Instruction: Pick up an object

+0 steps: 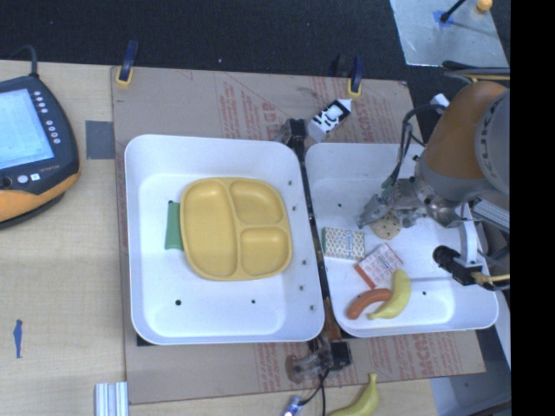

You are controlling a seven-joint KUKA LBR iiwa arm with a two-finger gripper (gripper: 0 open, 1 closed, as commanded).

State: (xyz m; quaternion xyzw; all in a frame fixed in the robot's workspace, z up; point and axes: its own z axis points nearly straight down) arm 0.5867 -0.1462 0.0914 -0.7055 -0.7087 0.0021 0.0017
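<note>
Arm in from the right, gripper (388, 213) low in the right bin (347, 167), right over a pale tan round thing (387, 226); grip can't be made out. Near side of it: patterned packet (344, 243), red-and-white packet (378, 265), banana (395, 295) touching a red sausage (368, 302). Left bin (147, 232) carries a yellow divided tray (236, 228) over a green piece (173, 225)
</note>
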